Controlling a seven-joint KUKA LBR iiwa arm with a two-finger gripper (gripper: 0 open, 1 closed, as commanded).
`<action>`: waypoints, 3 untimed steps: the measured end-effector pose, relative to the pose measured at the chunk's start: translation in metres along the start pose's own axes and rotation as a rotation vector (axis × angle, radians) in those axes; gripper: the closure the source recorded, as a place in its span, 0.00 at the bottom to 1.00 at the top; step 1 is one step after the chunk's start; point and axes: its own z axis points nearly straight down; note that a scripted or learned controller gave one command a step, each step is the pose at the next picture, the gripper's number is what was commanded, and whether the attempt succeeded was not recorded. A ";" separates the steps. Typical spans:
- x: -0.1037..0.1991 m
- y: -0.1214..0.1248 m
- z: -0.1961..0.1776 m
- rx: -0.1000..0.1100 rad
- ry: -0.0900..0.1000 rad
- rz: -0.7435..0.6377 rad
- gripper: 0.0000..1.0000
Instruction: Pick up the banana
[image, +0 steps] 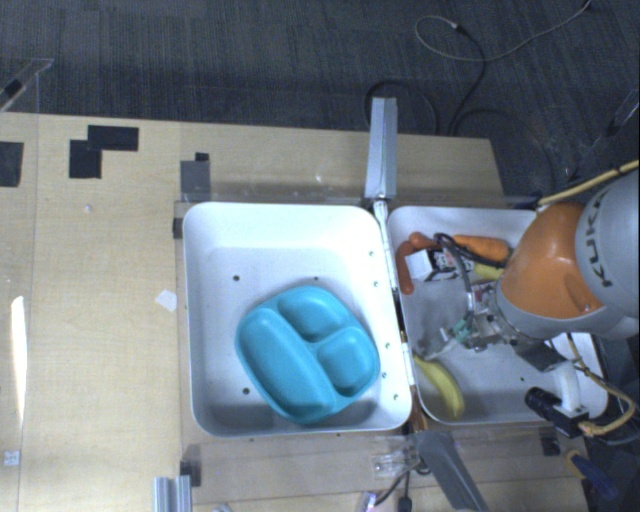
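While poised low in the right of two white bins (520, 215), pincer (462, 335) state impossible to tell, one banana (442, 385) just below-left of it, one blue three-compartment plate (305, 352) far left, "KU" readable on arm (565, 265).

One fixed camera sat above the bench (90, 300), looking down at a slant from moderate height. It took in both white bins: left bin (200, 300), right bin (500, 385). Dark floor lay at top; the arm (560, 270) entered from right.
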 end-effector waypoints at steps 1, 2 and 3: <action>-0.008 -0.009 0.000 -0.001 0.001 -0.308 0.00; -0.021 0.016 -0.102 0.008 0.008 -0.750 0.00; -0.072 0.037 -0.135 0.010 0.006 -0.549 0.00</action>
